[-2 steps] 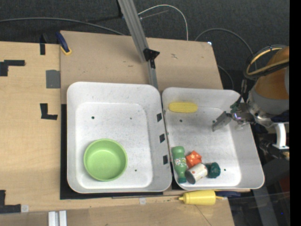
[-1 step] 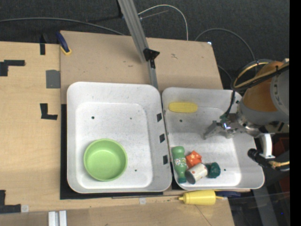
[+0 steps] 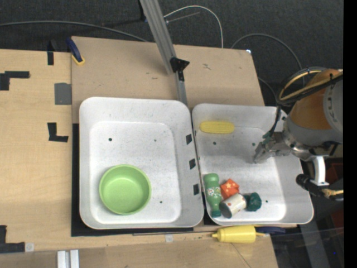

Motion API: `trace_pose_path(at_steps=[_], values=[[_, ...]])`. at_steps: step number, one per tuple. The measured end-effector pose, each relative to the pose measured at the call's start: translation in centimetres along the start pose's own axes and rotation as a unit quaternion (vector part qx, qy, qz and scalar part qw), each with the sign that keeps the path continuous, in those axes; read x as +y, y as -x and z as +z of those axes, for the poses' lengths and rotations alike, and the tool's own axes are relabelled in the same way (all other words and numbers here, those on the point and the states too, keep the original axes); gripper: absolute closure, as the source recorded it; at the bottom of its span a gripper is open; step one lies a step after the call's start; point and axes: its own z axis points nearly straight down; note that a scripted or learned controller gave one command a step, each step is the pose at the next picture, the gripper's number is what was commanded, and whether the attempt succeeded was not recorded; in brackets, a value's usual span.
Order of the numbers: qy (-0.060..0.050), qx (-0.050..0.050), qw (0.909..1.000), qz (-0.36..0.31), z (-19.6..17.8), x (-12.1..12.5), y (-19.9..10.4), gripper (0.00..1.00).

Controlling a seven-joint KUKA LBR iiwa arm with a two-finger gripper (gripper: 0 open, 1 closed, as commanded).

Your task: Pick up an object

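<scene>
My gripper [image 3: 262, 151] hangs over the right bin [image 3: 290, 205], near its right middle, with nothing seen between its fingers. A yellow corn cob [image 3: 217, 128] lies at the bin's back left. At the bin's front left sit a green bottle [image 3: 211, 190], an orange-red block [image 3: 229, 187], a pale cylinder [image 3: 232, 205] and a dark green piece [image 3: 254, 201], all huddled together and well below-left of the gripper.
The left bin [image 3: 134, 116] holds a light green bowl [image 3: 125, 189] at its front left. A yellow bottle-like object [image 3: 237, 234] lies on the bench outside the right bin's front rim. A grey pole [image 3: 159, 27] slants in from the top.
</scene>
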Motion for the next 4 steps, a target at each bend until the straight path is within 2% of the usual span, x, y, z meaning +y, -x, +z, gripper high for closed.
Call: trace_pose_path(at_steps=[2,3,4], values=[[0.004,-0.002,1.0,0.001,-12.2,-0.9,0.8,1.0],[0.004,-0.001,1.0,0.001,-16.6,-0.9,0.3,1.0],[0.002,0.0,1.0,-0.002,-17.0,0.0,-5.2,1.0]])
